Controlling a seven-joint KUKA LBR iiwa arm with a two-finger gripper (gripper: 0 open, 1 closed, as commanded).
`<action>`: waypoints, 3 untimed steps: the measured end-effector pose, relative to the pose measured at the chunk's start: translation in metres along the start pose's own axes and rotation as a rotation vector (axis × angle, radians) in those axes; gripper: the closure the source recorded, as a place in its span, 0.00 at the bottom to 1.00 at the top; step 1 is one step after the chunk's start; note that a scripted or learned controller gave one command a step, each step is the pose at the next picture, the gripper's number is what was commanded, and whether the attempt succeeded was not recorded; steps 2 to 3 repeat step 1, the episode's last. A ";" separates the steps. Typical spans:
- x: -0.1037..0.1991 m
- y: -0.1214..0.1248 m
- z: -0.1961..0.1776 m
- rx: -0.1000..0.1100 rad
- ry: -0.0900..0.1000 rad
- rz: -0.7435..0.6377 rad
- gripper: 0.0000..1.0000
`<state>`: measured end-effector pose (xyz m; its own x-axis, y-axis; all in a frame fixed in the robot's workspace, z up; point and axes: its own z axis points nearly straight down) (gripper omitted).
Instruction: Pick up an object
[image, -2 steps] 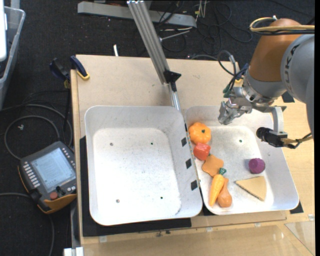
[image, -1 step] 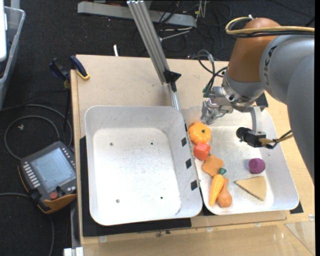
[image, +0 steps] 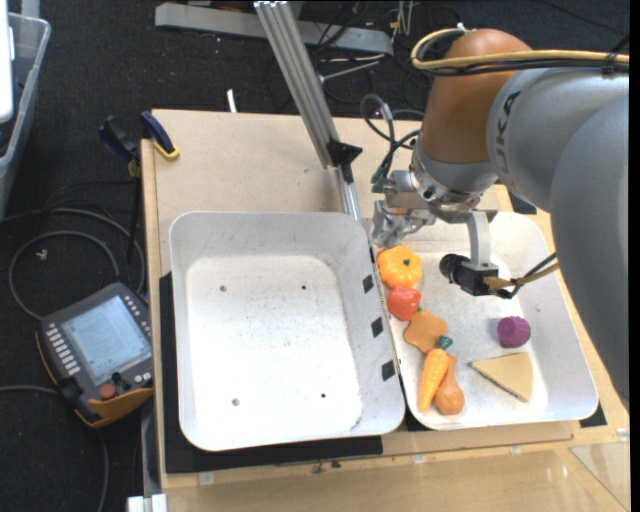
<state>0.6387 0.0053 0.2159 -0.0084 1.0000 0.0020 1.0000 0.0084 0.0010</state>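
Figure: pick task at its opening stage. My arm (image: 540, 110), grey with an orange band, enters from the right and crosses the far right corner of the bench (image: 250, 160). Two white bins sit side by side on the bench. The left bin (image: 200, 300) shows a bare floor with a few dark specks. The right bin (image: 560, 390) carries all the candidate objects.

My claw (image: 392, 228) hangs over the far left corner of the right bin, just above the small orange pumpkin (image: 400, 268). Whether the claw is spread or pressed together I cannot tell; the wrist hardware hides it, and nothing is visibly pinched.

Objects, largest to smallest: a tan wedge (image: 508, 375) near the front right corner; a carrot (image: 433, 372) along the front left edge, touching an orange-brown pear-shaped piece (image: 450, 392); a flat orange biscuit-like piece (image: 426, 330); the pumpkin, by the left edge; a red piece (image: 403, 302) touching the pumpkin's near side; a purple ball (image: 513, 330) toward the right edge.

Status: nothing lifted. In my judgement, approach is done; descent, closing and lift remain, with the pumpkin the likeliest target.
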 end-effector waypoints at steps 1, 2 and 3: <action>0.055 0.011 -0.016 -0.002 0.001 0.000 1.00; 0.055 0.011 -0.016 -0.002 0.001 0.000 1.00; 0.055 0.011 -0.016 -0.002 0.001 0.000 1.00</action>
